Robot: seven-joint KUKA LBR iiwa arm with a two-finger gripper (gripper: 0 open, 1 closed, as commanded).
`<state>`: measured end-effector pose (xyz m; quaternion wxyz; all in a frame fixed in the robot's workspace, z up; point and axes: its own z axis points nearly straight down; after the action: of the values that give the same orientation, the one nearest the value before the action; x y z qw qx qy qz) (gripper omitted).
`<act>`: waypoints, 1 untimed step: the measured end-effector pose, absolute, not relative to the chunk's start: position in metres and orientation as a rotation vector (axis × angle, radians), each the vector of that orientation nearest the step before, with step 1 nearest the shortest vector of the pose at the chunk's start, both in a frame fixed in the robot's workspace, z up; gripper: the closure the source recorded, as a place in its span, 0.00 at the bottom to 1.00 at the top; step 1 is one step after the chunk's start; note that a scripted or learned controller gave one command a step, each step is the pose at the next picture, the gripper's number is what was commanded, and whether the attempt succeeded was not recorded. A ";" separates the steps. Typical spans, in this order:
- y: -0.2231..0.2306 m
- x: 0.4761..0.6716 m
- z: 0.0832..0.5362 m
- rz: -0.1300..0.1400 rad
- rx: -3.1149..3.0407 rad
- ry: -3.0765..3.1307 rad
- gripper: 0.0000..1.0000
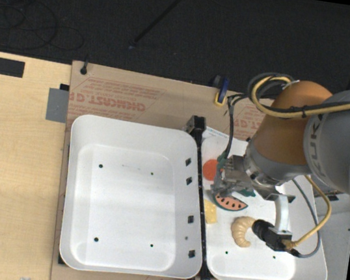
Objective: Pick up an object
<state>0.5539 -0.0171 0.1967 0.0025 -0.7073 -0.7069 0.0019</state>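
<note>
Two shallow white bins sit side by side on a brown cardboard sheet (135, 97) printed with red lettering, the left bin (127, 198) and the right bin (260, 268) joined by black clips (190, 219). Beyond them lie a dark floor (180, 25) with cables (24, 13), and a light wooden bench top (5, 175) to the left

A: What does the arm (333, 138) look like?
B: Thick grey casing, with a rounded orange band (290, 121) above the wrist.
A: Any cabling?
B: Yellow and black cables (267, 85) loop over the orange part; another yellow one (320, 222) curves down to a black connector (268, 235).
A: And lower?
B: A grey metal collar.
</note>
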 end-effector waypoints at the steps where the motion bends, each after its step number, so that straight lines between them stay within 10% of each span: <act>1: 0.025 0.568 0.284 -0.010 -2.218 -2.230 1.00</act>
<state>0.5681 0.0254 0.2841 -0.0016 -0.7053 -0.7089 -0.0030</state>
